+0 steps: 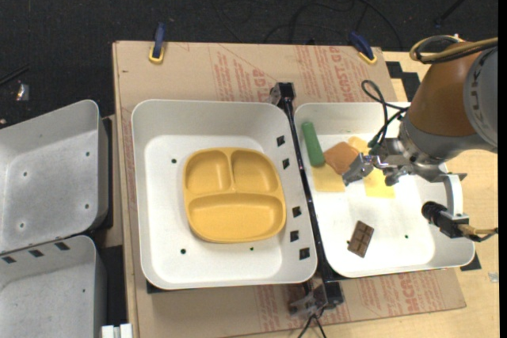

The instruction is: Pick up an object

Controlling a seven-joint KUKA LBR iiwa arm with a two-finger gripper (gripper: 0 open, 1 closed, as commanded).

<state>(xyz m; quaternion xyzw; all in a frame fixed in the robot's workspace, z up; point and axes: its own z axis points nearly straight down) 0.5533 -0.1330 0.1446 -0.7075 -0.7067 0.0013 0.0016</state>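
Over the right bin (412, 257), my pincer (366, 168) hangs low above a cluster of objects in the bin's far-left part. Whether it is open or closed cannot be determined from this view; nothing is visibly held.

Object positions, right bin:
- Brown wedge-shaped block (341, 157): immediately left of the pincer, touching or nearly touching it. This is judged the likeliest target.
- Green cylinder (313, 143): further left, beside the bin's left wall, long axis running far to near.
- Yellow flat pieces (326, 180): beneath and around the pincer, lying flat on the bin floor.
- Chocolate-bar piece (361, 238): nearer in the scene, well apart from the pincer, long axis slightly tilted from far-near.

The left bin (150, 194) holds a yellow divided plate (234, 195), well apart from the pincer.

Arm pose: my arm enters from the right; the orange band (447, 103) sits above the bin's right edge, with the wrist angled down and left toward the cluster. The coming move calls for a short shift left before any grasp of the wedge.
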